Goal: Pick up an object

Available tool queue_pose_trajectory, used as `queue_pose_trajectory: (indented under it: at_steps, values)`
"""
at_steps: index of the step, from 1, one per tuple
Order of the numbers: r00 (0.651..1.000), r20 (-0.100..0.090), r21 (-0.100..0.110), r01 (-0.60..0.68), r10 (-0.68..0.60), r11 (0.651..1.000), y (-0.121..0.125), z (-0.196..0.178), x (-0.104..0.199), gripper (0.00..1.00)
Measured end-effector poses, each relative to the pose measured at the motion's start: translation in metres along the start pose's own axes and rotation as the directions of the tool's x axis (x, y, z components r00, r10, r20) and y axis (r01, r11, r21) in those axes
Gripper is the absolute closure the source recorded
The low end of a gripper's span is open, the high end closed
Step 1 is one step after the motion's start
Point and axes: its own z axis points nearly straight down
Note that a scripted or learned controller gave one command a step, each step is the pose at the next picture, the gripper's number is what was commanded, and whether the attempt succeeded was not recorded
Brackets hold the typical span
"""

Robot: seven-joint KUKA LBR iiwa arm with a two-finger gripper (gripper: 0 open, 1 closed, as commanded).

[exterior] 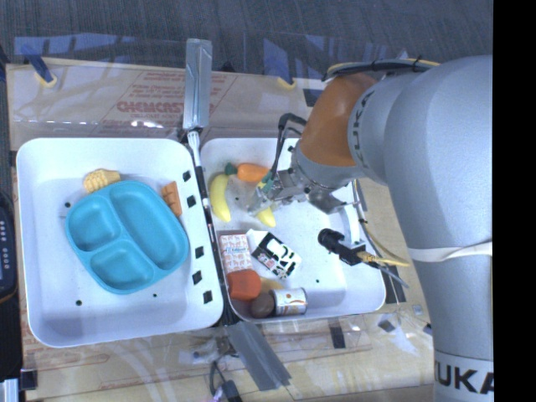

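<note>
Over the right bin point(368, 296) I saw the claw point(270, 193) lowered among the toys, just beside a yellow banana point(219, 198) and below an orange carrot point(250, 172); whether it was clenched or released I could not tell, as the wrist hid it. A small yellow piece point(266, 218) lay right under it. Nearer the front sat a red-and-white packet point(234, 248), a black-and-white carton point(276, 256), a red tomato point(245, 284) and a can point(289, 301). On the left bin point(42, 308) rested a blue divided tray point(126, 234), with corn point(100, 178) beside it
</note>
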Motion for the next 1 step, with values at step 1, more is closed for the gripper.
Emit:
queue_pose_trajectory:
  at_steps: [1]
  values:
    - [0.998,-0.001,-0.012,-0.065,0.065,0.998,0.0724,-0.0950,0.0680,1.00]
